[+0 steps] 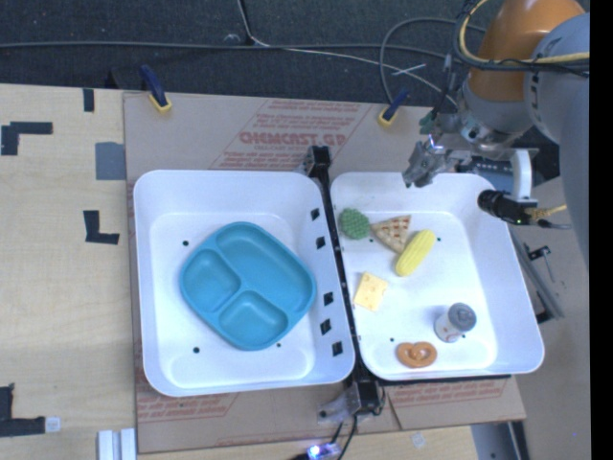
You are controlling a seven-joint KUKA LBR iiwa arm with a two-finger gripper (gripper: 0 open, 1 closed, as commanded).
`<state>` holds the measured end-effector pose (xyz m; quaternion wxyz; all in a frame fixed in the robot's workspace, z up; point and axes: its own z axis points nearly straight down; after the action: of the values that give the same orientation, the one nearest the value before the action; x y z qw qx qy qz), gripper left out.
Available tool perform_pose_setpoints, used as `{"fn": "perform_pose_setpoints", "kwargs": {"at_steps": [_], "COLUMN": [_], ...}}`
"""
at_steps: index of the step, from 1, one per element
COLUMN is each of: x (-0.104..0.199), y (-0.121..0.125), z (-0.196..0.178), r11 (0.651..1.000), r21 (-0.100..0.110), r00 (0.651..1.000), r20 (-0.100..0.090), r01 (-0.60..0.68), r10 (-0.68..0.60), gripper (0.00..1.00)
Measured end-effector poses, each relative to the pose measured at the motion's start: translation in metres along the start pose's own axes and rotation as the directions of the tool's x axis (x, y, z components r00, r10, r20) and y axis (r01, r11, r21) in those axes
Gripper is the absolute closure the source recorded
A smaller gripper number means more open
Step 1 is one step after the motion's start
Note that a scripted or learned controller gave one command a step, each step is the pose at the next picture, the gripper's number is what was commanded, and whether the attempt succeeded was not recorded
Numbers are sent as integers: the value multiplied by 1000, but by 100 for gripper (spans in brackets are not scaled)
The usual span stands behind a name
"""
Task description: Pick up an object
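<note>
Candidate objects all sit in the right bin (498,348): green broccoli-like piece (354,223) near its far-left corner, pizza slice (393,231) just beside it, corn cob (415,252) touching or nearly touching the pizza slice on the side toward the bin's centre. Yellow cheese wedge (371,291) lies toward the left wall, mid-depth. Grey round piece (456,321) and pretzel (416,355) are near the front edge, pretzel closest to the rim. Hand (420,172) hangs over the bin's far rim, well apart from every object, nothing between its tips; can't tell how far open it is. Left bin (153,257) carries a blue divided plate (247,284), roughly centred. Both bins rest on cardboard on the tabletop (57,286).
</note>
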<state>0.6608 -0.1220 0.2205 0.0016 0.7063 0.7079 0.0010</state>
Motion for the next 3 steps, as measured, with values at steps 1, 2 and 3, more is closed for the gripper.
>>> {"fn": "perform_pose_setpoints", "kwargs": {"at_steps": [1, 2, 3], "x": [1, 52, 96], "y": [1, -19, -36], "z": [-27, -32, -20], "r11": [1000, 1000, 1000], "r21": [3, 7, 9], "r00": [1000, 1000, 1000], "r20": [-1, -3, -2], "r01": [0, 3, 2], "r10": [0, -3, -2], "gripper": [100, 100, 100]}}
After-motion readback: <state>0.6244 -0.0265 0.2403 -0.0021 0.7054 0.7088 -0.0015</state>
